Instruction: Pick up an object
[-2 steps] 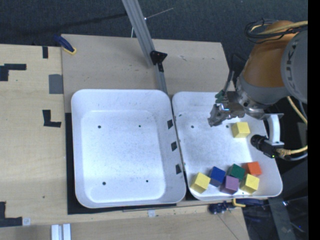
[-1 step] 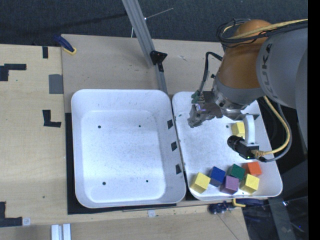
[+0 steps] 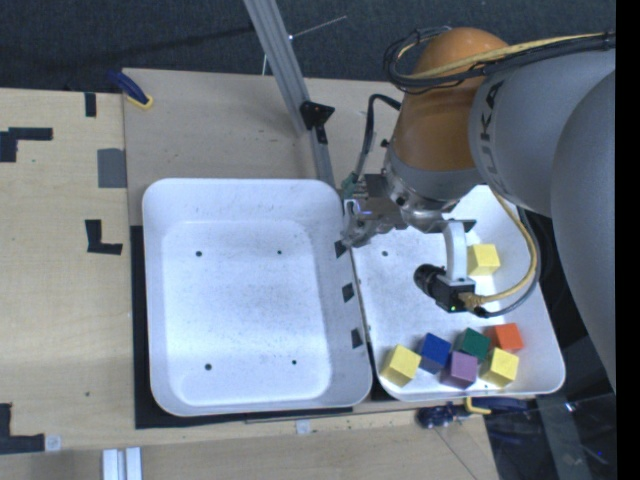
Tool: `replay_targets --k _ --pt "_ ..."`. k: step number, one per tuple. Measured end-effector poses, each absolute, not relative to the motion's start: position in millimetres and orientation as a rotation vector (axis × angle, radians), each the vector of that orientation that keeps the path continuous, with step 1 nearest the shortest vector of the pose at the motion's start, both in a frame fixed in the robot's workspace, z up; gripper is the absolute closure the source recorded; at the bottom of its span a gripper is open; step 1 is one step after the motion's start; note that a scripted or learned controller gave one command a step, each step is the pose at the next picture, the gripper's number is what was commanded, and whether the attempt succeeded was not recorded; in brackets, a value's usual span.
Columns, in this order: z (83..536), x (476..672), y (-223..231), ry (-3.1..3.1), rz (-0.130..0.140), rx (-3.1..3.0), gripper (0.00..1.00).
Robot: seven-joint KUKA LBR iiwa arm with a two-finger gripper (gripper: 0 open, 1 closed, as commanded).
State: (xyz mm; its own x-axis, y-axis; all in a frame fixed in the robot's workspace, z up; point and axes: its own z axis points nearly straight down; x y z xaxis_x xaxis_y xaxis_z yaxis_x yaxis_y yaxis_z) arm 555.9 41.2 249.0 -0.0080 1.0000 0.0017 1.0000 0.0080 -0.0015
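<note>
Seen from above, the bench (image 3: pixel 60 298) bears two shallow white bins side by side, the left bin (image 3: pixel 240 298) and the right bin (image 3: pixel 400 288). The grey arm (image 3: pixel 560 118) reaches in from the right, and its orange band (image 3: pixel 445 88) hangs over the far end of the right bin. The gripper (image 3: pixel 355 226) points down at the far left corner of the right bin, close to the rims where the two bins meet. From this angle I cannot tell whether it is open or closed. All the cubes lie in the right bin. The lone yellow cube (image 3: pixel 484 259) sits near the right wall, about midway along. The rest crowd the near end. The left yellow cube (image 3: pixel 402 365) comes first, with the blue cube (image 3: pixel 436 351) just beside it. Then comes the green cube (image 3: pixel 472 344), with the purple cube (image 3: pixel 463 369) against its near side. The orange cube (image 3: pixel 509 337) and the right yellow cube (image 3: pixel 503 367) are furthest right. The gripper is well apart from this cluster.
</note>
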Motion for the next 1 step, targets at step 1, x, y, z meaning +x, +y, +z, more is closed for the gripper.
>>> replay_targets --k 1 --pt "230.8 572.9 96.0 -2.228 0.002 -2.213 1.0"
